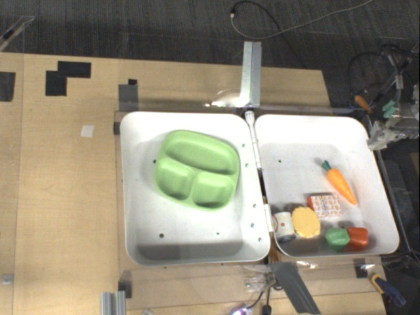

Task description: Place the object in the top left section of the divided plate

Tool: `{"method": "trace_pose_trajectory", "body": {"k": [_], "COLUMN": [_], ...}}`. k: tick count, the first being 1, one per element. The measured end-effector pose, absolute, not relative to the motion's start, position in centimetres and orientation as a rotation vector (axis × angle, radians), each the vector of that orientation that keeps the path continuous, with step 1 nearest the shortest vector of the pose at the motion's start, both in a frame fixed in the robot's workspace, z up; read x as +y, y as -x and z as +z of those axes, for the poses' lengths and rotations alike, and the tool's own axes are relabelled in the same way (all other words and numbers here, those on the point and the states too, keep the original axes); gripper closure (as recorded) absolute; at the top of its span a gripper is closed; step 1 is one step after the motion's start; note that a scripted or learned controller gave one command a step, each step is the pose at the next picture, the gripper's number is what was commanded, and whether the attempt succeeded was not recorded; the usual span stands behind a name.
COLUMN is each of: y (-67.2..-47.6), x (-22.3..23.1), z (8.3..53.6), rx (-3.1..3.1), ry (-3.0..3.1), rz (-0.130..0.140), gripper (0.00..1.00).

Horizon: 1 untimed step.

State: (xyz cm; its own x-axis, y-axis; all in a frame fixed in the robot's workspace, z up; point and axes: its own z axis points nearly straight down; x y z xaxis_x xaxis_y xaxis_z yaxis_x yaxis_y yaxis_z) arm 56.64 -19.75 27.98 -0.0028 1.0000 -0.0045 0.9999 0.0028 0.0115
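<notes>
Green plastic marks the divided plate (pixel 197 151), which lies in the left white bin (pixel 141 241), a little toward that bin's far side and turned slightly askew. It has one long section along its far edge and two smaller sections side by side along its near edge; all three show bare green. The plate is the one thing lying in that bin.

Every loose object sits in the right bin (pixel 295 149), so which of them the task means cannot be told. An orange carrot (pixel 339 182) with a green top lies at a slant near the bin's right wall, apart from the others. Below it, a pink and white patterned block (pixel 325 205) rests just beside a round yellow piece (pixel 306 222). To the left of the yellow piece, touching it or nearly so, is a small white cylinder (pixel 283 224) close to the wall shared with the left bin. Along the near wall, a green piece (pixel 336 237) and a red piece (pixel 357 236) sit side by side, touching. All of these are well apart from the plate, with the two bins' walls between.

Whether the claw is wide, narrow or holding something cannot be told.

Both bins rest on a pale wooden bench (pixel 59 176). A metal post (pixel 252 71) stands at the far end of the seam between the bins, and a black cable (pixel 295 18) loops over the dark floor beyond.
</notes>
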Motion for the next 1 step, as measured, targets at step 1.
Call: {"method": "trace_pose_trajectory", "body": {"k": [1], "y": [-56.64], "x": [-19.74], "z": [27.97], "rx": [2.217], "ry": [-2.210], "rz": [0.008], "gripper": [0.00]}}
